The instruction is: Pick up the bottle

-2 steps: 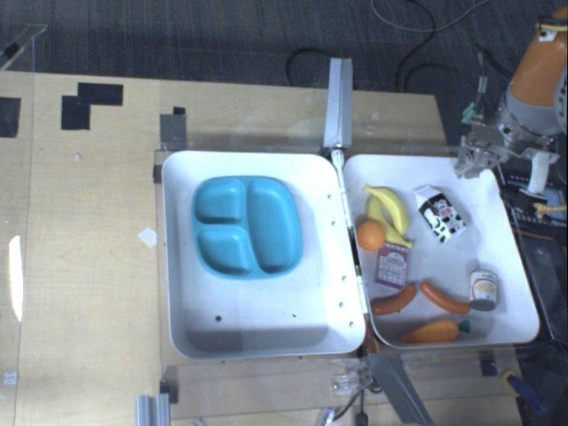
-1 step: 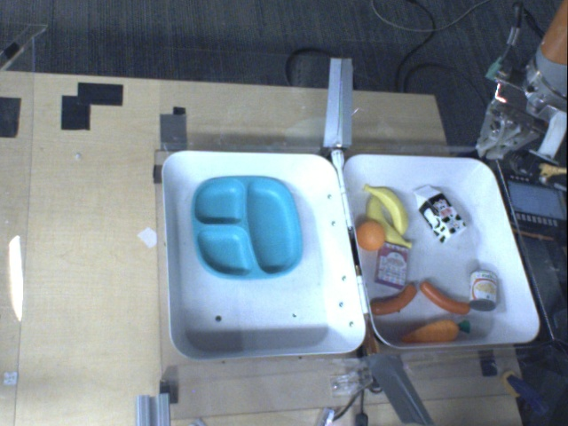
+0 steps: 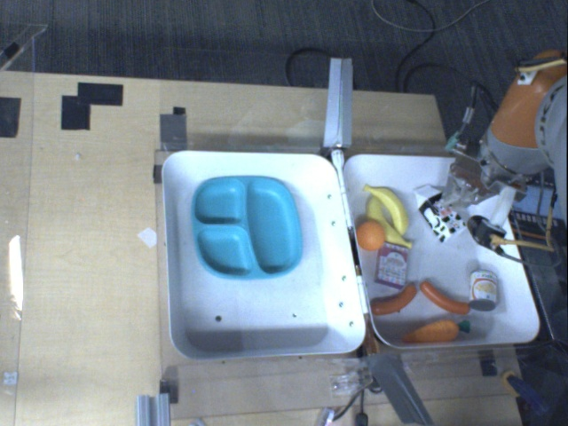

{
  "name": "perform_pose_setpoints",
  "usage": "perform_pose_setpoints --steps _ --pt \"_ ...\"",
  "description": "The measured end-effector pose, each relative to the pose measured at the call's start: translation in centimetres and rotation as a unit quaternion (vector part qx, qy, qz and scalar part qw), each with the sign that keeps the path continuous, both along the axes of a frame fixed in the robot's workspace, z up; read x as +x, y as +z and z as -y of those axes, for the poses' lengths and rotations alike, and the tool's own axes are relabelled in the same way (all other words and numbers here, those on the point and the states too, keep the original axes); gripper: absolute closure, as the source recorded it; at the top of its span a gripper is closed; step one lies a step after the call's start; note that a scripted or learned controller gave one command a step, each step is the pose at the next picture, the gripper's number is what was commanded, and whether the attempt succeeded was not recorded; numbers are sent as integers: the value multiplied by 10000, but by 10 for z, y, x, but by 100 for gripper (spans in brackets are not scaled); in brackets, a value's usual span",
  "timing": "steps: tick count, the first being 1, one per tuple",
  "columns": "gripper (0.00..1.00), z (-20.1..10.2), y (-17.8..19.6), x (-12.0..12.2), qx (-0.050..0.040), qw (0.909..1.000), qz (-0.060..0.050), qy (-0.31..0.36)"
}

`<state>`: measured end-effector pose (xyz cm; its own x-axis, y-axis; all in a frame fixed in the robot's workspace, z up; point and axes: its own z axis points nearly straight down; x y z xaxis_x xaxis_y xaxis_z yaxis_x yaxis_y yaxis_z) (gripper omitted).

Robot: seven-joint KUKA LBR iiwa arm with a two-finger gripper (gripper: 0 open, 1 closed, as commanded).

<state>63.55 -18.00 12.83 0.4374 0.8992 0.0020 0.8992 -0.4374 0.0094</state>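
Note:
The bottle is small and white with an orange label and a grey cap. It lies near the front right of the right bin. My gripper hangs over the back of that bin, well behind the bottle. It is directly above a black-and-white patterned thing, which it partly hides. Nothing connects the gripper to the bottle.
In the right bin lie a banana, an orange, a purple packet, two sausages and a carrot. The left bin holds a blue divided plate.

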Motion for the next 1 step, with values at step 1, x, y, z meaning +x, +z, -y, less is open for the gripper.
perform_pose_setpoints --steps 1 --pt "100 -25 146 32 12 9970 -28 -772"
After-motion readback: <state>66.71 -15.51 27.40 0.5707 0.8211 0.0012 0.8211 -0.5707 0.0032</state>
